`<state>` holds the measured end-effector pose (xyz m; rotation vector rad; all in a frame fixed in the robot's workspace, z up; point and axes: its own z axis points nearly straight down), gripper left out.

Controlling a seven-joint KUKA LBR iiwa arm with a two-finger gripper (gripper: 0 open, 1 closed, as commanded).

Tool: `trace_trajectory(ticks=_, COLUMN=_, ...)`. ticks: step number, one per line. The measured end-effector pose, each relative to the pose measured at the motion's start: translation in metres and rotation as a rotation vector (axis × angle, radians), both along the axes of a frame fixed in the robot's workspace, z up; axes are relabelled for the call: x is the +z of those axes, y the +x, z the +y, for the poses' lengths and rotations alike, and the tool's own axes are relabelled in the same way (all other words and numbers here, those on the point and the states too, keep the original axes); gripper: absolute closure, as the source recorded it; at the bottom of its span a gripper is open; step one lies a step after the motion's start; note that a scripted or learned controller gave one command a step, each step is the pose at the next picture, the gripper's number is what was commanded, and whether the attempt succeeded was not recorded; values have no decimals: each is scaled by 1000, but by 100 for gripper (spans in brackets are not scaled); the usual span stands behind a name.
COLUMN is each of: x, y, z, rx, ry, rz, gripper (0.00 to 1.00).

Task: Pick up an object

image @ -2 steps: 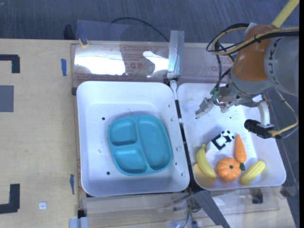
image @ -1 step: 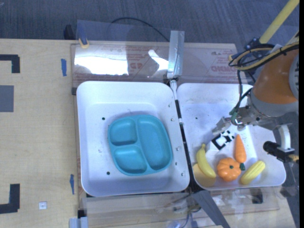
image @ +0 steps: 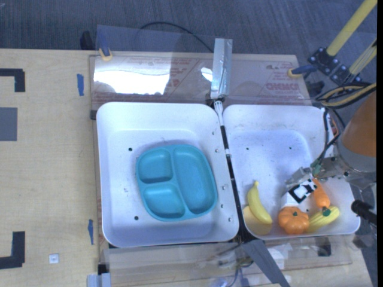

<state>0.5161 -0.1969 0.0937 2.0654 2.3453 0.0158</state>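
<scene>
Floor: dark grey-blue carpet, fine ribbed weave, along the top.
Bench: pale wood — black corner marks, blue tape bits.
Panel: clear sheet behind the bins, glare at its left.
Pole: yellow, slanted — upper right.

A yellow banana is lying curved at about 6 o'clock in the right bin. An orange pumpkin is sitting just beside it toward 4 o'clock, touching a second yellow banana, with a small orange carrot resting just above.
</scene>
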Motion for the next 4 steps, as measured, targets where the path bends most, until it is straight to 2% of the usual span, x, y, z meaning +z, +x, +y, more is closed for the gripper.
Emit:
trace_trajectory(ticks=1, x=10, y=2, z=1, rx=1, ry=0, rz=-5, gripper=100)
trace_trajectory(ticks=2, x=9, y=1, z=2, rx=2, ry=1, rz=-3, gripper=0)
trace_trajectory(ticks=3, x=-3, y=-2, z=-14, rx=-52, ry=16, rz=2, gripper=0)
trace_trajectory(ticks=4, x=6, y=-2, z=-18, rx=-56, ry=6, rz=1, gripper=100)
